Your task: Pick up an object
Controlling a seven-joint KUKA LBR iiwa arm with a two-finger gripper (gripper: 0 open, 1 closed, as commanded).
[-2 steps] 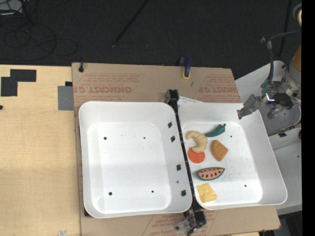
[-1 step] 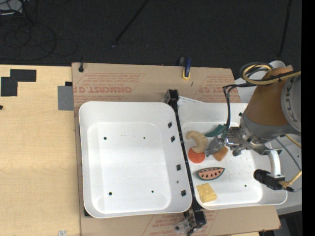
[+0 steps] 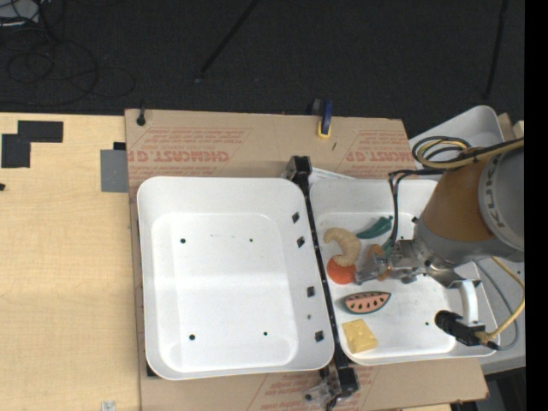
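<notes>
Right bin [image 3: 402, 347], white, shallow, taken as landmark; contents and surroundings as follows:

- Croissant-shaped tan piece [image 3: 346, 243]: in the bin's left part, near the divider side, curved, touching the orange-red round piece below it
- Orange-red round piece [image 3: 340, 271]: just under the tan piece, left of the gripper
- Watermelon slice [image 3: 367, 301]: lying flat toward the bin's near left, just below the gripper
- Yellow cheese wedge [image 3: 360, 336]: at the bin's near left corner, apart from the slice
- Teal green item [image 3: 376, 226]: further back in the bin, partly behind the arm's cable
- Gripper [image 3: 373, 267]: low over the bin's middle, pointing left at the tan and orange-red pieces; cannot tell whether the fingers are spread or closed, nor whether anything sits between them
- Arm [image 3: 475, 208]: grey with orange band, entering over the bin's right side
- Left bin [image 3: 158, 229]: white, beside the right bin's left wall
- Worktop [image 3: 60, 264]: light wood, beyond the left bin
</notes>
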